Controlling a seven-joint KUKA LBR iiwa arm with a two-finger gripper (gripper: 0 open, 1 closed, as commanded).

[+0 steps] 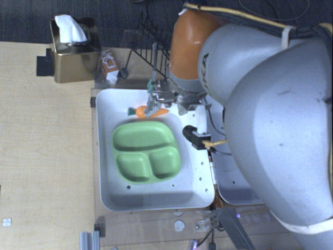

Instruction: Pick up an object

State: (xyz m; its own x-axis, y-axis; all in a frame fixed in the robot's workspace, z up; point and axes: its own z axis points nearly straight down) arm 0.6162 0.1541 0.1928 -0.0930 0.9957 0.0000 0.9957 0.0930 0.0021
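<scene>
- Arm [270, 103]: your grey arm covers the right of the view and reaches in over the bins. Its orange band [193, 40] sits above the wrist.
- Counter [47, 139]: pale wood runs along the left, and both bins rest on it.
- Left bin [104, 160]: you see this white, shallow bin almost whole.
- Right bin [237, 191]: only a strip of its white floor shows under the arm.
- Green plate [147, 151]: it lies flat in the middle of the left bin. It has one long compartment on the far side and two smaller ones on the near side.
- Tissue box [73, 56]: this brassy box stands beyond the left bin's far left corner, with white tissue poking from the top.
- Wire rack [148, 40]: this black rack stands just beyond the left bin's far wall.
- Hand [154, 102]: it hangs low over the far end of the left bin, right above the carrot toy. You cannot tell whether it is wide, narrow or gripping.
- Carrot toy [140, 112]: it is orange with a green tip at its left end. It lies between the green plate's far edge and the bin's far wall.
- Carton [108, 66]: this small orange and white carton stands between the tissue box and the wire rack.
</scene>
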